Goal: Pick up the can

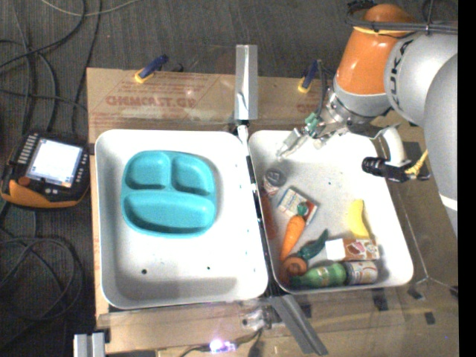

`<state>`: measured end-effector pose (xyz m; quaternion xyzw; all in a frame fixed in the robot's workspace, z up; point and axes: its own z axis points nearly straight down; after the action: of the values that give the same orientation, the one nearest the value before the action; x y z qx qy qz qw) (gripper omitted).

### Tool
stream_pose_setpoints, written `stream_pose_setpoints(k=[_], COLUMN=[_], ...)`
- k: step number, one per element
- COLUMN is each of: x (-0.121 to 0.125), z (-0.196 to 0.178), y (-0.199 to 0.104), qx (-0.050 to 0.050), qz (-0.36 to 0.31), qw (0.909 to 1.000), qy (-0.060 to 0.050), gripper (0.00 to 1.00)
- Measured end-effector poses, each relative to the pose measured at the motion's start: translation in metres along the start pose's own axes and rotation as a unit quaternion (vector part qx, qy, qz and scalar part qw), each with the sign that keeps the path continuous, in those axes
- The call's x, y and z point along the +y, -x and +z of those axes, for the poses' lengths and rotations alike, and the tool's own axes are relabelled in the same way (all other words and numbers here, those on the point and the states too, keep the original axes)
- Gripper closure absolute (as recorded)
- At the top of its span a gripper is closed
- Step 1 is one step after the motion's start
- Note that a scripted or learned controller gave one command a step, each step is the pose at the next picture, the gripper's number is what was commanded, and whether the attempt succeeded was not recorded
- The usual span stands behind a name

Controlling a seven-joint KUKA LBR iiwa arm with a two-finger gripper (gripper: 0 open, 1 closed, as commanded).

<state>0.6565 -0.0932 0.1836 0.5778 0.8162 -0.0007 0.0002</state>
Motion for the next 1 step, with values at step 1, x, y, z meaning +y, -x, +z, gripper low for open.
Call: stream_pose_setpoints(k=[1], x=[0.0021], z=[-0.1196], y=[0.0315], qx=[0.0], qz=[-0.014], qw=[0.9999], qy=[0.001], gripper=[0.0])
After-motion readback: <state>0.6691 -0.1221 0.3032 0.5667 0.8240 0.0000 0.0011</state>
